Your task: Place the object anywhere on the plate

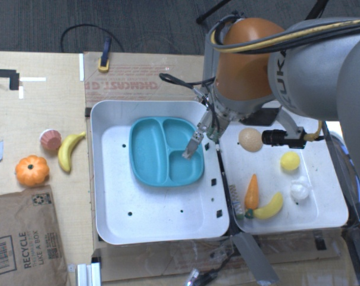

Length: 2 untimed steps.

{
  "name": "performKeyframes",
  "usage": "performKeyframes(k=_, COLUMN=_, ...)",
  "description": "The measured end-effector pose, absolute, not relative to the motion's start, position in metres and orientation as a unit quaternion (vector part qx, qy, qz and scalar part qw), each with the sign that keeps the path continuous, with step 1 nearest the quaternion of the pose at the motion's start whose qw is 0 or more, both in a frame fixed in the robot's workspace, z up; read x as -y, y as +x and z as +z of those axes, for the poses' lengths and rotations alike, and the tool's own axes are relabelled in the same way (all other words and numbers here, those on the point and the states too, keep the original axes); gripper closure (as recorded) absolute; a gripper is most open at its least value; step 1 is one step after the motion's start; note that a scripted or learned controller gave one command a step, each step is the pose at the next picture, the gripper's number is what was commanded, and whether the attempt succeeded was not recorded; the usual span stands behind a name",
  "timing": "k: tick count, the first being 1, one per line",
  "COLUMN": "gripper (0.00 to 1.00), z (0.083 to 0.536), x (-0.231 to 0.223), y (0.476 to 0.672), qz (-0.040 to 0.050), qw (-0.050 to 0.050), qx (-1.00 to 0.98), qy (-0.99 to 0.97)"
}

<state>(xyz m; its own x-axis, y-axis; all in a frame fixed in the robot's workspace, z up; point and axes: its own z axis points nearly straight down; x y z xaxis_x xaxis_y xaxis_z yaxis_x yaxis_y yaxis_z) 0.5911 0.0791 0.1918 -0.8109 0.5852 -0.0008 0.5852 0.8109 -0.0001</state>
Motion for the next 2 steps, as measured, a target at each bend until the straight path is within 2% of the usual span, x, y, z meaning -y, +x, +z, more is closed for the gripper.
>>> performKeyframes(k=1, gripper=0.00, z=0.1908, x=-0.0773, y=0.6186, qz=-0.0011, qw=0.000, qx=-0.859, qy=0.512)
performKeyframes(k=2, gripper=1.00, z=0.1996, x=-0.0766, y=0.6191, qz=-0.0018, qw=0.001, qx=-0.859, qy=0.511)
